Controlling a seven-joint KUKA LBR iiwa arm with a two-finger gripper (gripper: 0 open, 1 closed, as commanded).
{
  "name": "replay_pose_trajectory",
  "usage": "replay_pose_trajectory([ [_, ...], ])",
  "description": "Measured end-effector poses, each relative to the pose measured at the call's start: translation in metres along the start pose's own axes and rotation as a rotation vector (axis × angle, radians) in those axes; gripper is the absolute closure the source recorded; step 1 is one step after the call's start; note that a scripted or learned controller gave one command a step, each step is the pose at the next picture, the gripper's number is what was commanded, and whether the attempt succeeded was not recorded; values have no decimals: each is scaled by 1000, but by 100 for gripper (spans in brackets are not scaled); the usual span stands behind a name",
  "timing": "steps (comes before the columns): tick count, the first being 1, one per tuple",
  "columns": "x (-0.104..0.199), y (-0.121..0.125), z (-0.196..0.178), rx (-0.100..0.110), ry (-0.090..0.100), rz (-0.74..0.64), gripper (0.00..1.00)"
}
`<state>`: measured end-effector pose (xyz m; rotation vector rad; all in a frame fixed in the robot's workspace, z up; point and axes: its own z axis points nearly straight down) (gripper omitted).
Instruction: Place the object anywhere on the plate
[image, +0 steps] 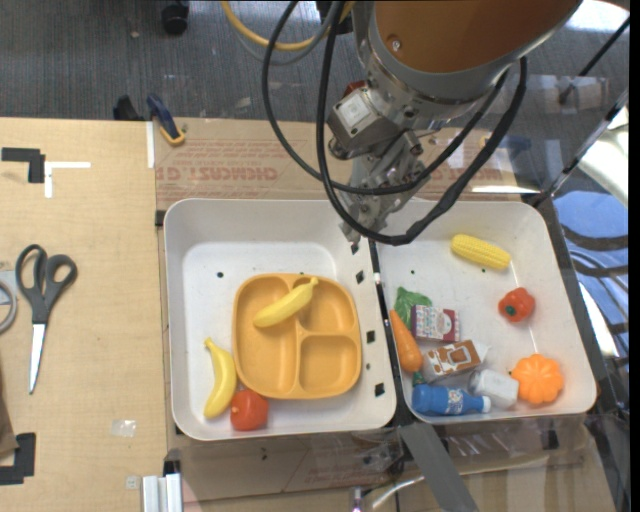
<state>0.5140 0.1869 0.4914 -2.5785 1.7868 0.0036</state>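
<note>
Banana (284, 303) on yellow plate (300, 370), below-left of tool (362, 235), tool's grip state unclear

The arm comes in from the upper right, its broad orange band (470, 30) filling the top of the view, the grey wrist (395, 95) angling down and to the left below it. Black cables (320, 150) loop around the wrist and hang beneath it. The gripper (358, 238) points downward, its tip sitting over the far end of the seam where the two bins meet. It is dark and narrow from this angle, and its tip carries nothing visible.
</note>
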Motion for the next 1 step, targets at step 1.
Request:
replay_pose_trajectory([
  [1, -22, 2, 125, -4, 0, -234, 100],
])
